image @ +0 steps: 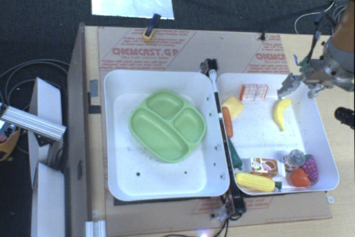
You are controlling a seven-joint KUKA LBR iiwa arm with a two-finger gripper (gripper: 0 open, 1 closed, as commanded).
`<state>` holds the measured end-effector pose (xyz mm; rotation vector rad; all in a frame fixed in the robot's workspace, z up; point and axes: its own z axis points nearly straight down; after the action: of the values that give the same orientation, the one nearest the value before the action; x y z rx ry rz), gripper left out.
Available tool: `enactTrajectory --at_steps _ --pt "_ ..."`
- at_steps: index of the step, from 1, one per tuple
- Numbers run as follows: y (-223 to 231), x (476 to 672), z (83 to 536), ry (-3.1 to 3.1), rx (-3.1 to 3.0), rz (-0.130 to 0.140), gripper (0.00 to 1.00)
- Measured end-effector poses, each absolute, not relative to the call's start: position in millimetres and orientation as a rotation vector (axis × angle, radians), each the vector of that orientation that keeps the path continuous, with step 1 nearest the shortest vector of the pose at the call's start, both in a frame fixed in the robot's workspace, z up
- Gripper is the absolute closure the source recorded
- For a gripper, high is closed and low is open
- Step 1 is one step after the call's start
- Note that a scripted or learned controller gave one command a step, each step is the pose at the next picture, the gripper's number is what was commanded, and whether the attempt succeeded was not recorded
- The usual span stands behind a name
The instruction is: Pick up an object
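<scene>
Hovering with gripper [299, 86] spread wide, holding nothing; banana [281, 113] lying just below-left, long axis running near-vertical.

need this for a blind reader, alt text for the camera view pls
A grey robot arm's gripper hovers over the right white bin above a toy banana, among other toy foods. The left bin holds a green divided plate.

- A bench [166, 44] topped with brown cardboard printed in red lettering carries 2 shallow white bins side by side, touching along their inner edges.
- The left bin [119, 136] and the right bin [324, 144] rest directly on the cardboard.
- A yellow and blue clip [150, 29] sits at the cardboard's far edge.
</scene>
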<state>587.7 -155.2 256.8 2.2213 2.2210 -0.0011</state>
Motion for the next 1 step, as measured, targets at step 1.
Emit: enactTrajectory --at_steps 1 --pt "-181.8 598.4 211.3 2.22 2.222 -0.002 0.0"
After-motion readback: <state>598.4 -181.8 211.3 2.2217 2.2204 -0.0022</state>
